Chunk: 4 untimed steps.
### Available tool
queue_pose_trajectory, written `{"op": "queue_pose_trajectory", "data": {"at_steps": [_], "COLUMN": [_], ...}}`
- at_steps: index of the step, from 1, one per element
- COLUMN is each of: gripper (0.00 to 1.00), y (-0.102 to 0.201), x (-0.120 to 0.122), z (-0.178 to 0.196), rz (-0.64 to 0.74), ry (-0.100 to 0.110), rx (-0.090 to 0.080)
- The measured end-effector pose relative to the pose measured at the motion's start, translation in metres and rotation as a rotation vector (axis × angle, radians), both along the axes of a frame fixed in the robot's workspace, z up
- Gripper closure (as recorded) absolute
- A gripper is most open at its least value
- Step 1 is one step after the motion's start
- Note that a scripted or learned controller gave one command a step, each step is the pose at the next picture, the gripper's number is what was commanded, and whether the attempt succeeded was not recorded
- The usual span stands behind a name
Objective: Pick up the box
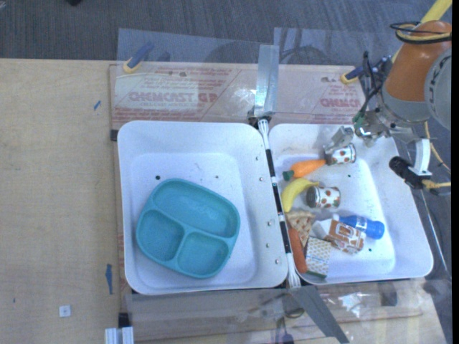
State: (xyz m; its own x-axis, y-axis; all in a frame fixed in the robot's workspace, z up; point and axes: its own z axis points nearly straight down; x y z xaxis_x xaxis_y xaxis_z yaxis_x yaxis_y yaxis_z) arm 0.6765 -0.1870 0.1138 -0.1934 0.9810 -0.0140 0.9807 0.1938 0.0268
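The box [345,236], a small orange and white carton, lies flat in the near half of the right bin [409,213], just in front of a blue-capped bottle [361,226]. My gripper [338,141] hangs over the far part of that bin, right above a small patterned can [343,155] lying on its side. It stands well behind the box, with other items between them. The grey arm with its orange band [416,67] comes in from the upper right.
Beside the box lie a second can [326,196], a banana [294,191], a carrot [307,168], a cracker-like piece [300,226] and a patterned packet [317,255]. The left bin [143,149] holds a teal divided plate [188,226].
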Motion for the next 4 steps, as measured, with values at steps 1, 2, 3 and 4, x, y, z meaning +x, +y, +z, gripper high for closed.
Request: {"op": "queue_pose_trajectory", "data": {"at_steps": [1, 2, 3, 4], "gripper": [0.0, 0.0, 0.0, 0.0], "y": [0.0, 0.0001, 0.0001, 0.0001], "x": [0.0, 0.0, 0.0, 0.0], "z": [-0.0001, -0.0002, -0.0002, -0.0003], "rz": [0.0, 0.0, 0.0, 0.0], "ry": [0.0, 0.0, 0.0, 0.0], "rx": [0.0, 0.0, 0.0, 0.0]}}
